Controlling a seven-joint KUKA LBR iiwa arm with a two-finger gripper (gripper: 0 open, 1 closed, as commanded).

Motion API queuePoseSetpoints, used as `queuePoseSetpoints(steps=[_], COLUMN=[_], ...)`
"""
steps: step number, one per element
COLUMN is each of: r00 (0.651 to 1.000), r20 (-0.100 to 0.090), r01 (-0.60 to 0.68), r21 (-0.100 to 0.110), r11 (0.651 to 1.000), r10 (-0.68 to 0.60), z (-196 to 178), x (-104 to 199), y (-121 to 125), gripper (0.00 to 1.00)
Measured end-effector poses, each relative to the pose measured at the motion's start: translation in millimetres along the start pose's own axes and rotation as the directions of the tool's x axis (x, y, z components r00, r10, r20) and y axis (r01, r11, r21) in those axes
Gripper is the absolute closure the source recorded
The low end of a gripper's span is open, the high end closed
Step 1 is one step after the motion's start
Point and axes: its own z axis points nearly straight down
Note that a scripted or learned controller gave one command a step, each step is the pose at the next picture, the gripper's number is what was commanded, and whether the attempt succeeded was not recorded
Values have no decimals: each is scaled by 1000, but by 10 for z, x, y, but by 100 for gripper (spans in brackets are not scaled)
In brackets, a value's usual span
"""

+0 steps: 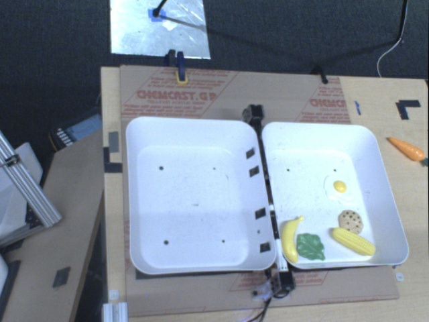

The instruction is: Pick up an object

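The right bin (365, 139) holds several toy foods. A fried egg (339, 187) lies near its middle right. A round cookie (350, 221) sits below the egg. A yellow corn cob (353, 241) rests at the bin's front right. A banana (289, 239) lies along the bin's front left wall, with a green leafy piece (311, 247) touching it on the right.
The left bin (134, 180) stands beside the right one, joined by a black hinge strip (261, 180). An orange carrot (407, 149) lies on the bench to the right of the bins. A shiny metal sheet (159, 19) lies on the floor at the back.
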Motion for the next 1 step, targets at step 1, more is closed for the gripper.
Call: queuePoseSetpoints(steps=[1], r00=[1000], r20=[2], r01=[5], r21=[-3], r11=[1000], r10=[-5], z=[-113], x=[6], y=[5], gripper=[100])
